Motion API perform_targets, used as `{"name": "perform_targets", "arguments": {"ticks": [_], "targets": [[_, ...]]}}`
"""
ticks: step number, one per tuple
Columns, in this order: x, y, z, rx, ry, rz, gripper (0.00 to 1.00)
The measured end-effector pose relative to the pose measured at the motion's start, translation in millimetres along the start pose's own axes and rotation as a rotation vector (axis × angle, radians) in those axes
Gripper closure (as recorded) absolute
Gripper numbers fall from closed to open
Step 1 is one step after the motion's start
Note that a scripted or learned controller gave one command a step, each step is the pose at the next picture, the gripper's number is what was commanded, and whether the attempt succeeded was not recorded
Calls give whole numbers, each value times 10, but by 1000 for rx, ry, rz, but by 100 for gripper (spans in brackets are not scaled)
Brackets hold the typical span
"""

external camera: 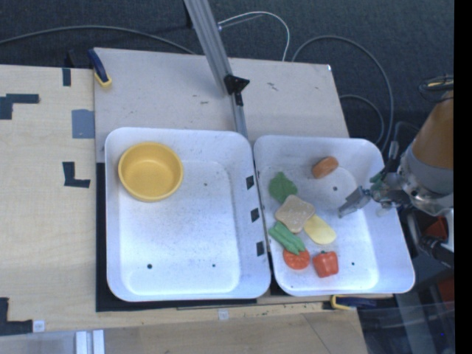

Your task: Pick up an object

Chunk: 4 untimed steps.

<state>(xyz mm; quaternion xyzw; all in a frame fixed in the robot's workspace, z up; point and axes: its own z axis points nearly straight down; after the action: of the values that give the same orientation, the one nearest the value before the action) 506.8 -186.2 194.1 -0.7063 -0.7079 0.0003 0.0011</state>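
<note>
Grey arm [431, 169], orange band [436, 133]

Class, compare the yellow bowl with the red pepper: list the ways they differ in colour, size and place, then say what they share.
Colour: the bowl is yellow; the pepper is red.
Size: the bowl is far larger than the pepper.
Place: the bowl sits alone in the left bin; the pepper lies in the right bin close to other toy foods.
Shared: both rest on a bin floor, apart from the gripper.
</note>
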Motion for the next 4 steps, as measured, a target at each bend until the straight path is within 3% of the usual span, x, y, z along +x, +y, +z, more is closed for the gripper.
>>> {"name": "perform_targets", "arguments": {"ticks": [1, 3, 4], "targets": [[-1, 0, 0, 0, 0, 0, 0], [-29, 7, 994, 5, 1, 1, 0], [-24, 19, 866, 2, 1, 0, 100]]}}
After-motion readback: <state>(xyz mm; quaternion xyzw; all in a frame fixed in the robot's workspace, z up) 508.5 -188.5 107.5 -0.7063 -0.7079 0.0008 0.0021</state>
